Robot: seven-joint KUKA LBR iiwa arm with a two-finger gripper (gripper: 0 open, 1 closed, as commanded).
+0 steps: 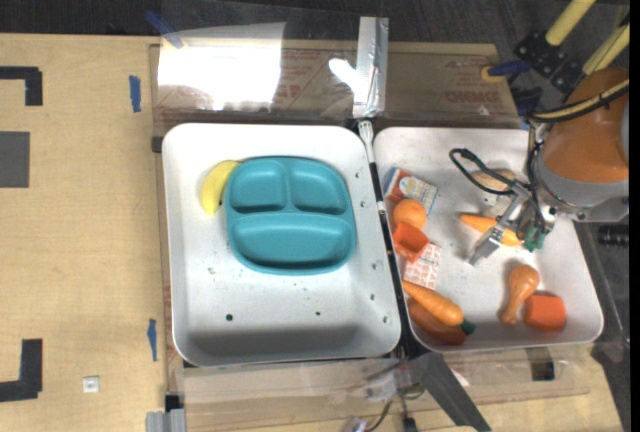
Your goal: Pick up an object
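Reaching into the right bin (585, 315), the hand (497, 238) sits low over a small orange carrot-like piece (487, 223), its fingers slightly parted astride it; whether they truly pinch it I cannot tell. Grabbed near its tip, the piece could pivot and slip out. A drumstick (516, 291) lies near the hand, toward the bin's front rim.

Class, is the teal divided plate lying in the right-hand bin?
No. The teal plate lies in the left bin, beside a yellow banana.
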